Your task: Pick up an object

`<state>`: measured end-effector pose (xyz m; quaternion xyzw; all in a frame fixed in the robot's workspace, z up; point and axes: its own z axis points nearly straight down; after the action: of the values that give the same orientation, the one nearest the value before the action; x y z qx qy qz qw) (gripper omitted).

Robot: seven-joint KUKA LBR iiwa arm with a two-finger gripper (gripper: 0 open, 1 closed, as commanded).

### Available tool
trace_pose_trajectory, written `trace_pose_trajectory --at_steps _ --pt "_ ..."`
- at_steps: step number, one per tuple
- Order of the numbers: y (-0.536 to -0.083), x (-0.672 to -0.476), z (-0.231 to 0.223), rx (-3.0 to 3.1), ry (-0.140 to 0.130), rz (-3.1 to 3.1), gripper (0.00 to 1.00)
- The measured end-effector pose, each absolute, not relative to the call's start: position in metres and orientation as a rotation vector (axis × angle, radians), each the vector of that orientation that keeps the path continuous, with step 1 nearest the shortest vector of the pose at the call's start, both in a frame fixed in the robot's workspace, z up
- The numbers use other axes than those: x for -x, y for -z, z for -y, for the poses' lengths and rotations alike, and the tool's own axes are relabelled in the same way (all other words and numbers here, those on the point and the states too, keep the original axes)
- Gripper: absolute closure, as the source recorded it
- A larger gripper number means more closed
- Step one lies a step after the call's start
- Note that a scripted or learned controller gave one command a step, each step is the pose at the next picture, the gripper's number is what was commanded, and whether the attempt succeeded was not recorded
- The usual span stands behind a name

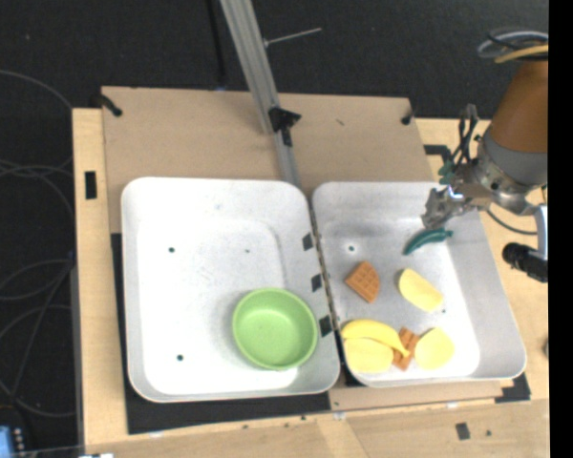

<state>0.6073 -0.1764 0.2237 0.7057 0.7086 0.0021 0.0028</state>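
My gripper (pixel 437 216) hangs over the far right part of the right bin (pixel 382 203), reaching in from the right edge. A thin, curved teal object (pixel 426 241) sits right at the fingertips, and the fingers look shut on its upper end. It trails down and to the left over the bin floor. Lower in the same bin lie a small orange waffle piece (pixel 363 281), a yellow wedge (pixel 420 290), a yellow banana-like piece (pixel 368 343), a small orange bit (pixel 404 345) and another yellow piece (pixel 435 348).
A green bowl (pixel 275 327) sits in the near right corner of the left bin (pixel 191 237). A grey metal pole (pixel 253 55) slants down from the top to the divider between the bins. Cables lie on the dark floor at left.
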Motion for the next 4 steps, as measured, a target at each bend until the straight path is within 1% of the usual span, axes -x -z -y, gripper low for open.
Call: trace_pose_trajectory --at_steps 1,2,3,4 --pt "-0.288 -0.609 0.173 -2.210 -0.008 -2.221 1.00" --pt "-0.277 -0.612 0.126 -2.214 -0.001 -2.226 1.00" --pt "-0.265 -0.607 0.085 -2.216 0.000 -2.225 1.00" --pt "-0.250 -0.595 0.033 -2.215 0.001 -2.227 1.00"
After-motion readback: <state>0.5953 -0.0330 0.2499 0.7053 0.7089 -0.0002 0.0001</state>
